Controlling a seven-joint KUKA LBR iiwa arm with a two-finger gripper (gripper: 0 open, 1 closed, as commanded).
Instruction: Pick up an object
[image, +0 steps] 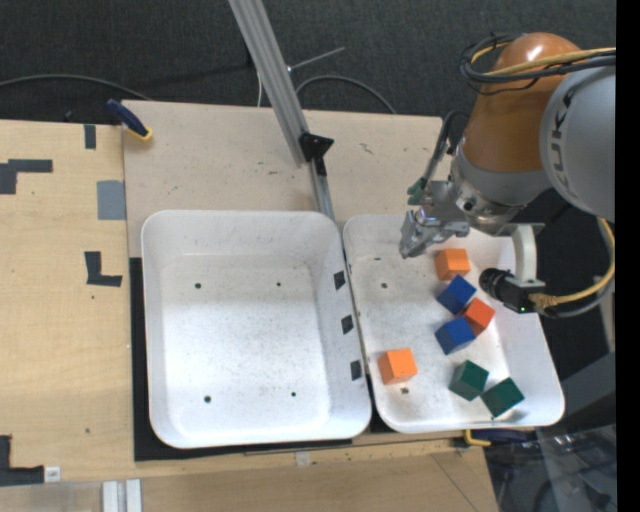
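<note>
My gripper (418, 240) hangs over the far part of the right bin (385, 290), its grey fingers pointing down, with nothing visible between them. Just right of it lies an orange block (452, 262). Below that sit a blue block (457, 295), a small orange-red block (480, 314) and a second blue block (455, 334), close together. Another orange block (398, 365) lies alone toward the bin's near left. Two green blocks (468, 380) (502, 396) rest at the near right corner.
The left bin (180, 250) stands beside the right one, sharing a raised rim. A slanted metal pole (285, 90) rises behind the bins. A black cable and connector (505, 288) hang by the right bin's right rim.
</note>
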